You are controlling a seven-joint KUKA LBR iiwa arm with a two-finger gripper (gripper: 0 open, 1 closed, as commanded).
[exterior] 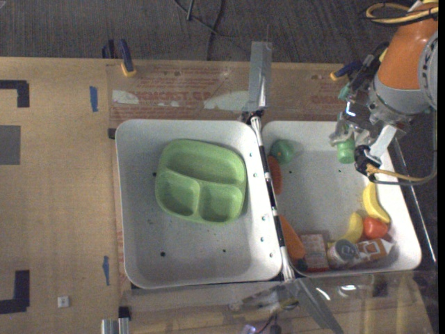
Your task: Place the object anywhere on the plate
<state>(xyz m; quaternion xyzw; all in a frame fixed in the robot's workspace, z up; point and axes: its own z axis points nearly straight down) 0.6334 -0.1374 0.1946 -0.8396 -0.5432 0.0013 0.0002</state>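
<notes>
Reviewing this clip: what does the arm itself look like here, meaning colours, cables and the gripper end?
The arm is grey with a broad orange band above the wrist. A yellow cable loops near its upper part, and another yellow-and-black cable trails from the wrist. The gripper end is a cluster of dark and pale parts, with green and blue bits showing.

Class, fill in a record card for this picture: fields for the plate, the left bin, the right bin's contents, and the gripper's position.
plate: green plate with three compartments, nothing on it
left bin: white bin holding the plate
right bin: white bin with a banana, a green item in its far left corner, and toy foods along its near edge
gripper: gripper above the right bin's far right part
</notes>
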